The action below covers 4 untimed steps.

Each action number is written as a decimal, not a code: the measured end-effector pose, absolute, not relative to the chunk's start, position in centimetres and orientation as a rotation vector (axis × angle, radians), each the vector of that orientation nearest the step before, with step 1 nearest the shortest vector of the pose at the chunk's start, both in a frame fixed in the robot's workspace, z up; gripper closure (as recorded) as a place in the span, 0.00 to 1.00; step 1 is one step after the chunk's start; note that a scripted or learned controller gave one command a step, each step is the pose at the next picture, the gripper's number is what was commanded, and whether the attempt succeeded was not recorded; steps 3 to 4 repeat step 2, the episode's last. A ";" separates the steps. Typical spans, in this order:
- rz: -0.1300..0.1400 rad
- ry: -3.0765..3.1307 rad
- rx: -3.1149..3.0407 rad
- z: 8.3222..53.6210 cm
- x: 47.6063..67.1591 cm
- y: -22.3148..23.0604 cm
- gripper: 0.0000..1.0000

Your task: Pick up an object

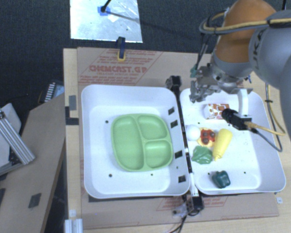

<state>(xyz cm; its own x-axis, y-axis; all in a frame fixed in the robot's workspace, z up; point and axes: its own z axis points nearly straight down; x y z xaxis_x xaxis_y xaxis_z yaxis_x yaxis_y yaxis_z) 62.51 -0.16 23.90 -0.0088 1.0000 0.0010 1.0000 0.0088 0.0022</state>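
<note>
Bins first: you have the left bin (94, 130) well off to the gripper's left, bearing a green tray (138, 142), and the right bin (266, 164) right under the gripper (198, 92), which hangs over its back-left corner. Whether it is open or closed you cannot tell from this angle, and nothing shows in its grip. Your likeliest target, the carton (215, 110), lies just beside the gripper, toward the front and a little right. Farther the same way you see a yellow bottle (222, 143), its long axis running front to back, tilted slightly. Left of it sit a green lump (202, 155), a red-orange toy (206, 137) and a white ball (192, 131).
</note>
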 end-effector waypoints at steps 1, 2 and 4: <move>0.005 2.231 2.210 23.0 63.3 4.9 1.00; 0.005 2.234 2.210 23.6 62.3 10.8 1.00; 0.005 2.234 2.210 23.6 62.3 10.8 1.00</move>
